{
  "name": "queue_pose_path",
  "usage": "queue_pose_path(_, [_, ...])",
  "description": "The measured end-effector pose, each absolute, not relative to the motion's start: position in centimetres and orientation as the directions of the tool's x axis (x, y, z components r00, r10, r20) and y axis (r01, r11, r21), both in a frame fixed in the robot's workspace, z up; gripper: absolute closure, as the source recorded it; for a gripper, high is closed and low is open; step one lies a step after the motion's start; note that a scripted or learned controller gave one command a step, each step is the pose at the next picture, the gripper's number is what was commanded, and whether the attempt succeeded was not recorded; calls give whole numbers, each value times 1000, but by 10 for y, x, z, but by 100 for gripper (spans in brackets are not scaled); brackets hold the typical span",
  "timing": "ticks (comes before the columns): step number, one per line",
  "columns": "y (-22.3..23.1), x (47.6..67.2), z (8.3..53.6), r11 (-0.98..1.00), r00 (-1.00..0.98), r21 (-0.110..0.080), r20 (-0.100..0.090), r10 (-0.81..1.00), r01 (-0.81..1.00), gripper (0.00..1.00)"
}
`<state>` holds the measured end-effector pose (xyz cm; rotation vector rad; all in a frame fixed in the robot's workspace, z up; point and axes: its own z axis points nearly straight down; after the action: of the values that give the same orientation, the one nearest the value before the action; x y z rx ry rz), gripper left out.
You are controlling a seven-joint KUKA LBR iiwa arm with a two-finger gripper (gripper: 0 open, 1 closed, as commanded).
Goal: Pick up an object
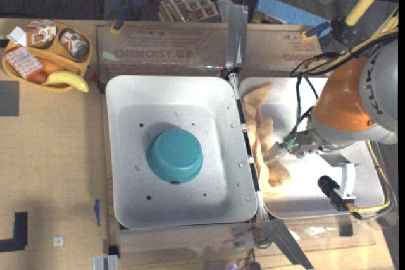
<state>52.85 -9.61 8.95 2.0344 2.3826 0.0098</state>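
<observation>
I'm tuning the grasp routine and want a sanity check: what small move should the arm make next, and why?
Probably a short descent onto the tan cloth. The gripper sits over the cloth's lower part, near the left wall of the right bin, and nothing shows between its fingers. The teal bowl lies apart in the left bin, so the cloth is the nearer target.

The grey KUKA arm (380,82) reached in from the right, its broad orange band (338,104) sitting just above the wrist. Below the band the grey wrist section (345,136) angled down and to the left. The two-finger hand (278,153) pointed leftward at the end of it, held low. Black cables (304,98) looped from the upper arm down toward the wrist.
</observation>
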Motion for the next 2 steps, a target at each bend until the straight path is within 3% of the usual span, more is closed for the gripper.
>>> queue_pose_path(1, [-103,482,89,106,-106,10,-2,994,994,0])
queue_pose_path(2, [-68,567,185,253,-253,2,-1,968,967,0])
